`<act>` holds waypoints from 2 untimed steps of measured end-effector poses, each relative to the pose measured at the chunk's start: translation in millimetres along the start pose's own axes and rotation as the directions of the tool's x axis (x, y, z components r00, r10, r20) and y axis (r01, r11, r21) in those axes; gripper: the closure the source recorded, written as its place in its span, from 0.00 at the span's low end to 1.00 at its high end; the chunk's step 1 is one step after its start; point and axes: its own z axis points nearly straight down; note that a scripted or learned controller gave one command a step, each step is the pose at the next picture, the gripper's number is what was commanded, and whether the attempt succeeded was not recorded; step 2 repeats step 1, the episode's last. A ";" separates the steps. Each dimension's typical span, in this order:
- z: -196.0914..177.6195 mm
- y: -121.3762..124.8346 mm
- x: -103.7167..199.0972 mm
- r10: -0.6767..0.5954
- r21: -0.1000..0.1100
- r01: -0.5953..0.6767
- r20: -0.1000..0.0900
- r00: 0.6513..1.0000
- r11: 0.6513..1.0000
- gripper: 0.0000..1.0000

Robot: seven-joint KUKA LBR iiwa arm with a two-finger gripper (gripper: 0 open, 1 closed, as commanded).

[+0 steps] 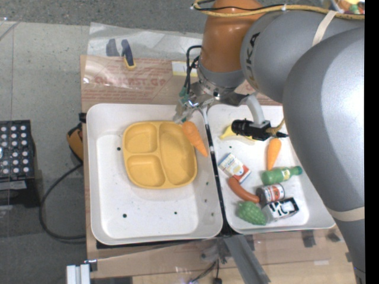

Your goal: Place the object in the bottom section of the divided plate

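Green bottle (282, 174), sausage (242, 190), second carrot (272, 153), perhaps broccoli (251, 213), right bin (320, 218)

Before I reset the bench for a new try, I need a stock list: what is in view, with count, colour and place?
divided plate: 1, yellow, left bin
left bin: 1, white, left half of bench
right bin: 1, white, right half of bench
carrot: 1, orange, at the plate's right rim, below the gripper
second carrot: 1, orange, right bin
bottle: 1, green, right bin
sausage: 1, red-brown, right bin
carton: 1, white, right bin
can: 1, dark, right bin
leafy vegetable: 1, green, right bin
arm: 1, grey, orange band
gripper: 1, above the carrot
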 end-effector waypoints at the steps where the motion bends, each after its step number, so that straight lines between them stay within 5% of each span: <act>1: -0.2 0.0 -0.1 0.000 0.000 0.000 0.000 1.000 1.000 0.00; 2: -0.2 0.0 -0.1 0.000 0.000 0.000 0.000 1.000 1.000 0.00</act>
